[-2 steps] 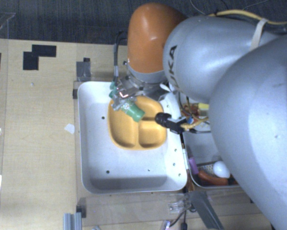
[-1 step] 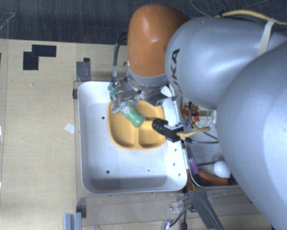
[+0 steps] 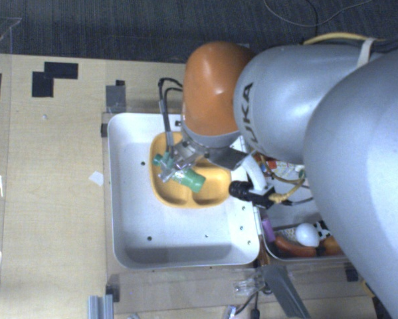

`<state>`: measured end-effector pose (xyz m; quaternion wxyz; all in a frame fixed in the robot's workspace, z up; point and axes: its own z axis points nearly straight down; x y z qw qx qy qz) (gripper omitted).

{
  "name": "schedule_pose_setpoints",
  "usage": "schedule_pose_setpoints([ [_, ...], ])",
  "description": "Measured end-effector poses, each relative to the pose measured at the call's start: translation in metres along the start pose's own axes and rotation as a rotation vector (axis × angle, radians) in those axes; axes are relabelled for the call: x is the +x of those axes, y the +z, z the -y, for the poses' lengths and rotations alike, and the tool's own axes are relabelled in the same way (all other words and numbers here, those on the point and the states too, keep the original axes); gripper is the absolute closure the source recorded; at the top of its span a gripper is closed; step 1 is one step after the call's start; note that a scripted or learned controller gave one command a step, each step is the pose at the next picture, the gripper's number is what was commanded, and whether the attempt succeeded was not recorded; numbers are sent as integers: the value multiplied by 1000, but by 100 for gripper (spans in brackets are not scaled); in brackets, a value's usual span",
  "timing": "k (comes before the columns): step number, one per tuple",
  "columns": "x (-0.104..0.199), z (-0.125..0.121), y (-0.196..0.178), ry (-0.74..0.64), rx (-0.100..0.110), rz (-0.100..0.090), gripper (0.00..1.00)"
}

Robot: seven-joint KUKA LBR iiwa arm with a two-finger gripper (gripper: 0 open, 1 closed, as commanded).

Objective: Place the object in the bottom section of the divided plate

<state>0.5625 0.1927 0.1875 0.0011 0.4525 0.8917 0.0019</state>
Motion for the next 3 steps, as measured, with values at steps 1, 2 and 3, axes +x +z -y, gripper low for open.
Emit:
schedule_pose_setpoints([
  [1, 0, 0, 0, 0, 0, 0, 0],
  [2, 15, -23, 96, 557, -10, -2, 0],
  [3, 7, -58, 51, 1096, 1, 0, 0],
])
